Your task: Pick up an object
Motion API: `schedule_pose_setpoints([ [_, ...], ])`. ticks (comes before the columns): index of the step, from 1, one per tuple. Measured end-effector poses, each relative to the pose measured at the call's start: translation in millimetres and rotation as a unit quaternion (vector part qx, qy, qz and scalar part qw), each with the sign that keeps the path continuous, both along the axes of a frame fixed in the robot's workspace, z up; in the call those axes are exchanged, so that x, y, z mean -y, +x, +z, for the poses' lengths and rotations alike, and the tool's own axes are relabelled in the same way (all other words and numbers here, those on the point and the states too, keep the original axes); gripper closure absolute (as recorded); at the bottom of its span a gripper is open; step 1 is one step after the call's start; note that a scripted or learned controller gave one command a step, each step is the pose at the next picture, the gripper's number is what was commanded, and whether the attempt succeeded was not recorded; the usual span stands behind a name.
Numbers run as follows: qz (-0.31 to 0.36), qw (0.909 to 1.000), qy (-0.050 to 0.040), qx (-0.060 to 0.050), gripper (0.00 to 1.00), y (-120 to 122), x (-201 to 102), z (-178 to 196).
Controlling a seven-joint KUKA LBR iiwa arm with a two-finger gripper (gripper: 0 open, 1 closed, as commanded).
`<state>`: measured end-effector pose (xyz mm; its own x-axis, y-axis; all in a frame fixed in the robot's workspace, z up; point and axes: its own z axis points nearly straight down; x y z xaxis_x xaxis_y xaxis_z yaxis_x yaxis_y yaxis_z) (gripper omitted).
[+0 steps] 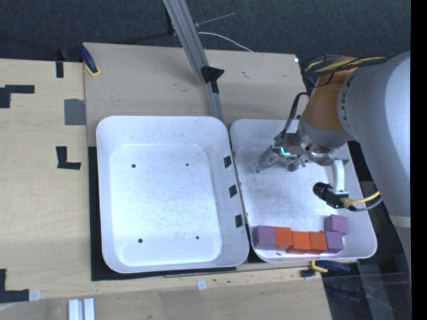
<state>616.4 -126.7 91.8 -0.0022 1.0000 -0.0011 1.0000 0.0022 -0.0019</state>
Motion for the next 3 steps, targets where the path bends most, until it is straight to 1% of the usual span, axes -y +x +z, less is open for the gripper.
schedule_pose_setpoints([
  [1,0.000,1.0000,-0.0001,0.000,0.00,0,0,0],
  [2,-0.001,1.0000,0.0005,-0.002,0.00,-41,-13,0],
  [3,0.000,1.0000,0.0012,-0.001,1.00,-40,-13,9],
])
